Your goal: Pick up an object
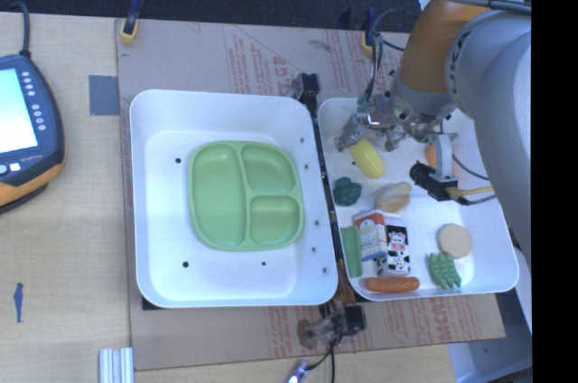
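- Two white bins side by side on the bench: left bin (149,191) with a green plate (245,194) split into three parts, right bin (488,264) full of toy food.
- In the right bin: a yellow corn cob (367,157) near the top, a dark green lump (346,190) just below it, a pale bun-like piece (393,196), a small milk carton (397,250) beside a little printed packet (371,237), a green stick (350,249) along the left wall, a sausage (391,284) at the bottom, a round tan biscuit (454,239), and a leafy green piece (443,269).
- Down low over the top of the right bin: the gripper (384,128), right above the corn cob.
- Cannot tell if the jaws are apart or together, too small and dark to see.
- Nothing seen held between them, so no toy counted as picked yet.
- Step in hand, most likely: reaching down for a grab, with the corn cob as the closest toy.
- Next move calls for: lining up over the middle of the corn, going down, squeezing on its sides, then lifting straight up.
- Worth watching: corn is round and smooth, so may slip or roll away; bin wall is close by, so little room to move.
- Off to the far left on the bench: a control pad with a screen (23,128), well apart from the bins.
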